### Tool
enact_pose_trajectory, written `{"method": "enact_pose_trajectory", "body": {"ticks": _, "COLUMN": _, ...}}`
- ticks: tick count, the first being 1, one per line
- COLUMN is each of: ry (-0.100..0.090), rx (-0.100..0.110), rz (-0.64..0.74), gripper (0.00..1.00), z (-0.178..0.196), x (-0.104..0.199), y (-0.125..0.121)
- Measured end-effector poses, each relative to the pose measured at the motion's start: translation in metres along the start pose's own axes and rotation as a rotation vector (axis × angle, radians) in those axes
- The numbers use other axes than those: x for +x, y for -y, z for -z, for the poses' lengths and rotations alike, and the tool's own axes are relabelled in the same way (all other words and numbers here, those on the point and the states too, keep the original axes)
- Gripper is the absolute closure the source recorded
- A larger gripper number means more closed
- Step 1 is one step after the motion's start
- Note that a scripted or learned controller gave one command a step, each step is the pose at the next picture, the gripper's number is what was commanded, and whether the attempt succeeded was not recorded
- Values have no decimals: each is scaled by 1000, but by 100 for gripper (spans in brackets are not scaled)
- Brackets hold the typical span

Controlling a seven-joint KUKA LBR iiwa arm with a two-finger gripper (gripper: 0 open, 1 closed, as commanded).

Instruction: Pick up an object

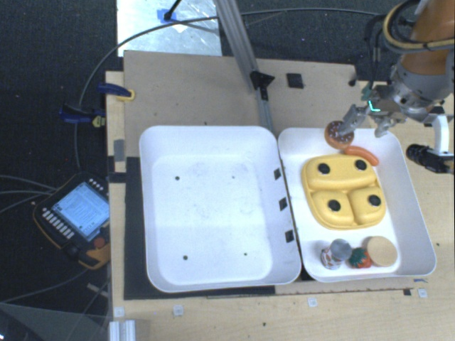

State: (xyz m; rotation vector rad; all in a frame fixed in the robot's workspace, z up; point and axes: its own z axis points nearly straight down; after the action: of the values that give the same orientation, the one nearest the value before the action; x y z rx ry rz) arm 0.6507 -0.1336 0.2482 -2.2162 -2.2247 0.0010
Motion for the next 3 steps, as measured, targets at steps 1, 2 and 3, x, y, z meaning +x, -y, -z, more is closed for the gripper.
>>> {"method": "enact_pose_trajectory", "body": {"ticks": 1, "ry": 1, "rx": -4, "rz": 1, "gripper": 0, "z": 2, "x": 0, "y": -1}}
{"method": "enact_pose_trajectory", "body": {"ticks": 2, "ry": 2, "rx": -1, "rz": -2, "gripper": 0, "z": -39, "x": -1, "y": 1}}
{"method": "enact_pose_trajectory", "body": {"ticks": 3, "ry": 1, "rx": 1, "rz": -3, "gripper": 0, "z": -97, "x": -9, "y": 5}}
